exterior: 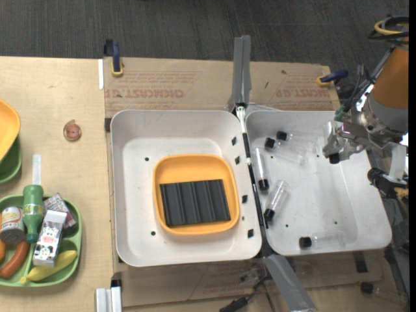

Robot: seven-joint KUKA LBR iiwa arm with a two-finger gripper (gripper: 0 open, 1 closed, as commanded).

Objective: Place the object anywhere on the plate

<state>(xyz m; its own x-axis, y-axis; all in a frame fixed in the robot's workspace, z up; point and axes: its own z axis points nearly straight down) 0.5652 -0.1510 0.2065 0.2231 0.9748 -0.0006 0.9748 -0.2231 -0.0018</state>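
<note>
From where I stand the arm (392, 86) is cut off at the right edge, so I see little more than its orange band and the wrist below it. The gripper (333, 149) hangs over the upper right part of the right bin (354, 203), a small tangle of grey and black parts. I cannot tell whether it is spread or pressed together, and I can make out nothing pinched in it.

The dark grey ridged slab (195, 201) lies flat on the orange plate (194, 164), which sits in the middle of the left bin (130, 174). The slab covers most of the plate's floor and is well apart from the gripper.

Several clear tubes with black caps lie scattered in the right bin. They are hard to pick out against the white. One (281, 140) is near the top, two (260, 169) (275, 200) lie along the left wall, and one (317, 241) is near the bottom edge.

At the far left a yellow dish (6, 134) is sliced off by the frame, and a green tray (66, 266) holds a jumble of toy food
</note>
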